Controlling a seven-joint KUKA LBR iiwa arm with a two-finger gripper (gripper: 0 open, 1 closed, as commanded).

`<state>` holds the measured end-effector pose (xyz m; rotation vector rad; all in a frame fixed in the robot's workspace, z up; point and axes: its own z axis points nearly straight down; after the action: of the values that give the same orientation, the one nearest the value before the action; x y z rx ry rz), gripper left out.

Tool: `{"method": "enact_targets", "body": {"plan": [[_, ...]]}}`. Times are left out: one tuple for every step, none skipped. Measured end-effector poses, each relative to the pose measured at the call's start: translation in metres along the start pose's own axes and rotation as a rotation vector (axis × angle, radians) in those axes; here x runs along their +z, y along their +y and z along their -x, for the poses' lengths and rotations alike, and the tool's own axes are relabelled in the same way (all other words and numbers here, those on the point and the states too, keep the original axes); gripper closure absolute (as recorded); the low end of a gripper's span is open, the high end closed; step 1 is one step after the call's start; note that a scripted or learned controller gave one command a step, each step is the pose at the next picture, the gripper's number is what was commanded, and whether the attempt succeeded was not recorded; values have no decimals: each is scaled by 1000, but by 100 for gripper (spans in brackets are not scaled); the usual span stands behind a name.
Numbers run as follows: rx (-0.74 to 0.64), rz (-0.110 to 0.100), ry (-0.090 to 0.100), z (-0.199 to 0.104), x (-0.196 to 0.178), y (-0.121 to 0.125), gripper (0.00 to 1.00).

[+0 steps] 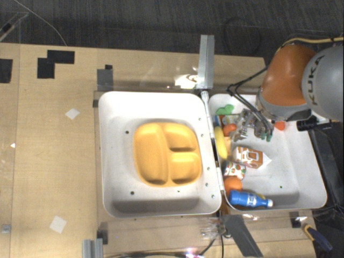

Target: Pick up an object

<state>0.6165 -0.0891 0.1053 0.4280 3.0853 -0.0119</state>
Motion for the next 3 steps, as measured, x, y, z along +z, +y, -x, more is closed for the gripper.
{"method": "enact_targets", "body": {"plan": [[-209, 8, 13, -58, -85, -7, 100], [247, 3, 23, -78, -40, -19, 100], [-212, 13, -32, -79, -19, -49, 100]]}}
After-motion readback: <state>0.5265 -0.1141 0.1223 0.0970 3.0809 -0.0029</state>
